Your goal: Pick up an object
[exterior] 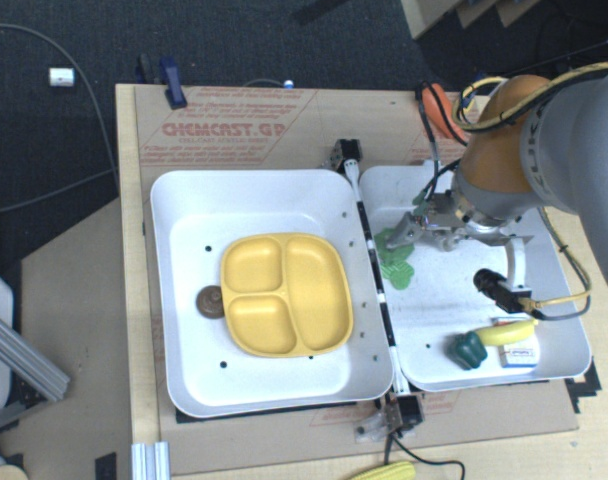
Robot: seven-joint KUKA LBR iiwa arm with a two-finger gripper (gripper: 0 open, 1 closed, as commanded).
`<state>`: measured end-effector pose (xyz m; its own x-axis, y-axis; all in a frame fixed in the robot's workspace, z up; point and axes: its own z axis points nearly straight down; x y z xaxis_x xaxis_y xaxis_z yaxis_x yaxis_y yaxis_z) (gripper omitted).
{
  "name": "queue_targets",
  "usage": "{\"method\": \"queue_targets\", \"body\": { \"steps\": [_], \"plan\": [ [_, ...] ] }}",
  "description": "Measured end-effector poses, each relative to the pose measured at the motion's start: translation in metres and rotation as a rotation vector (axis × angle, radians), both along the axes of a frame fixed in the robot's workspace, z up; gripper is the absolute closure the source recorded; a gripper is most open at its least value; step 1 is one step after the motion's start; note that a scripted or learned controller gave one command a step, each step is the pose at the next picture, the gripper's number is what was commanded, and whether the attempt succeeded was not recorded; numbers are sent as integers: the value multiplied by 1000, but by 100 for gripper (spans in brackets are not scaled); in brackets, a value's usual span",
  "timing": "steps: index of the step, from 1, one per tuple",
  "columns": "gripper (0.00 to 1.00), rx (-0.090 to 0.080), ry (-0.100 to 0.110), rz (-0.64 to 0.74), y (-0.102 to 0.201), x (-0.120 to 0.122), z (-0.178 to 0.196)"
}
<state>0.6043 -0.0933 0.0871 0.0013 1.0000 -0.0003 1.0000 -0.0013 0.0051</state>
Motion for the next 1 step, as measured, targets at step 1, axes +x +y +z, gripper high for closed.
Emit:
{"method": "queue_targets", "body": {
  "steps": [1],
  "plan": [
    [0,0,0,1,-3,-11,0]
  ]
}}
